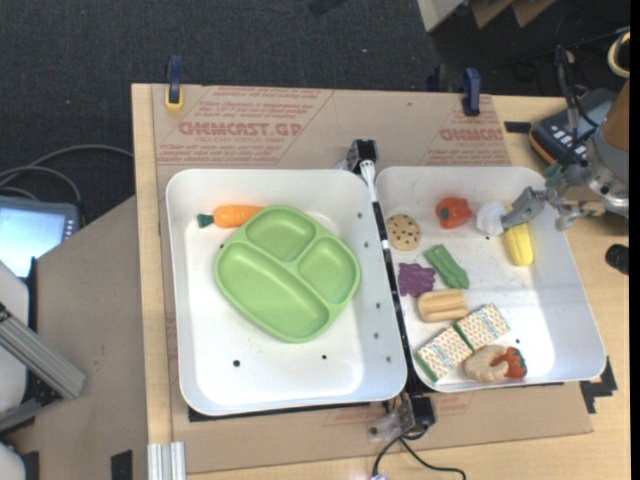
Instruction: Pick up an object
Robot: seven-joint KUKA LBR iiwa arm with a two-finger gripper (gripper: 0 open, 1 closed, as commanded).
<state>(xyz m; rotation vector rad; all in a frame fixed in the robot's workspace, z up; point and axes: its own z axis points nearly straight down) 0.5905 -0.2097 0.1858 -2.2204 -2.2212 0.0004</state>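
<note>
The right bin (pixel 580 298) holds several toy foods: a cookie (pixel 404 231), a red pepper (pixel 453 211), a small white piece (pixel 490 218), a yellow corn cob (pixel 518 245), a green pickle (pixel 446 265), a purple piece (pixel 416 278), a bread roll (pixel 442 304), two cracker packs (pixel 462 340) and a tan and red piece (pixel 496 363). My gripper (pixel 546 210) reaches in from the right over the bin's far right corner. It stands open just above and behind the corn cob, with nothing between its fingers.
The left bin (pixel 190 298) holds a green divided plate (pixel 288 271) and an orange carrot (pixel 232 216) at its far edge. A black divider clip (pixel 362 152) sits between the bins. Blue clamps (pixel 470 92) hold the board at the back.
</note>
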